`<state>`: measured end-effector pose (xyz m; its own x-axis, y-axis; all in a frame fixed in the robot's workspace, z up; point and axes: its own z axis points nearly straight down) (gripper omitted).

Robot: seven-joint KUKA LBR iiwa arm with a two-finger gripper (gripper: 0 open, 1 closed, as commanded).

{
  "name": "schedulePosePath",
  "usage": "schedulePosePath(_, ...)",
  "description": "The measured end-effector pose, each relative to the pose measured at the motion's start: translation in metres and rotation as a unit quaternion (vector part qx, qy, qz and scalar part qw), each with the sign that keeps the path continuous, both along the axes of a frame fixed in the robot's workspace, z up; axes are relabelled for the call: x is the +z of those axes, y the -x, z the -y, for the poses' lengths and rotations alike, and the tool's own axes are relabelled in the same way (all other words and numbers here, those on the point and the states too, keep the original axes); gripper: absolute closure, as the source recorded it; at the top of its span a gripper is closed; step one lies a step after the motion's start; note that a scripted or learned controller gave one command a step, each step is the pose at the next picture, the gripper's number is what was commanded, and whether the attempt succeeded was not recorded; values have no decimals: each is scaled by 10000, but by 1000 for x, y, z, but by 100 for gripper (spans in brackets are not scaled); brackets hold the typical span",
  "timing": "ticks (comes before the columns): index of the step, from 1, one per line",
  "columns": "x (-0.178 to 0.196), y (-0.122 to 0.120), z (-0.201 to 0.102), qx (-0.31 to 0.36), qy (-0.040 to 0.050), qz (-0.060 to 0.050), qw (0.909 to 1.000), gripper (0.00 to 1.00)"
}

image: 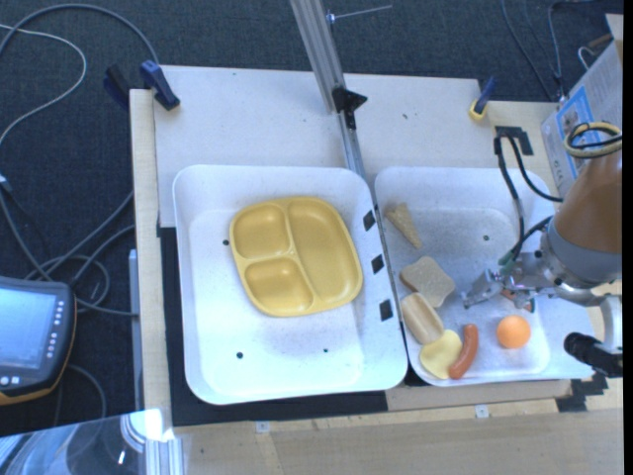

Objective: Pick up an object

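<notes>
- A sausage point(464, 351) and a yellow banana-like piece point(439, 355) are lying at the right bin's point(447, 182) near rim, with an orange point(512, 332) just beside them.
- The gripper point(492, 287) is hovering low over the bin floor, its metal fingers standing slightly apart and holding nothing.
- Bread pieces point(426, 279) are resting left of it.
- A yellow divided plate point(294, 255) is sitting in the left bin point(198, 295).

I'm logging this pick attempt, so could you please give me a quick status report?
Gripper low in the right bin, nothing visibly held. Orange ball just below it, untouched. Sausage and bread slice close by.
</notes>
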<state>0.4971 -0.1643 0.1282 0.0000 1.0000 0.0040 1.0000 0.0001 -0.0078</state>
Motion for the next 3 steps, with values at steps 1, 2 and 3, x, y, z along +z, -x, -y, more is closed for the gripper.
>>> schedulePosePath(1,-38,1,-1,0,1,5,10000,0)
schedulePosePath(2,-25,-1,-1,3,9,42,10000,100)
schedulePosePath(3,21,-9,-3,9,28,69,10000,100)
